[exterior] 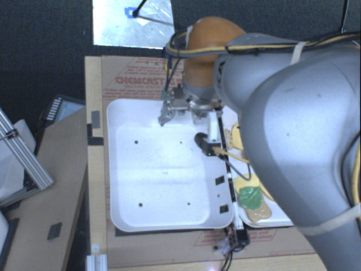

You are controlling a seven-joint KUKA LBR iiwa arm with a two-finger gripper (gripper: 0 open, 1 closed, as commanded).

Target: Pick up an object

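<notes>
Currently, the claw (165, 116) is hovering over the far edge of the left bin (121, 208); whether it is released or clenched cannot be told. You are picking from the right bin (276, 222), where a green, crinkled object (250, 196) is lying on a tan, flat piece (258, 212) near its front edge. Swing across, centre above the green object, then descend vertically. Both bins are smooth white plastic.

The left bin (163, 179) has an open white floor across its middle and near side. The pincer (179, 113) hangs over its far right corner. The grey arm (293, 129) covers most of the right bin (276, 222), where green (250, 196) and tan (258, 212) items crowd the near end.
</notes>
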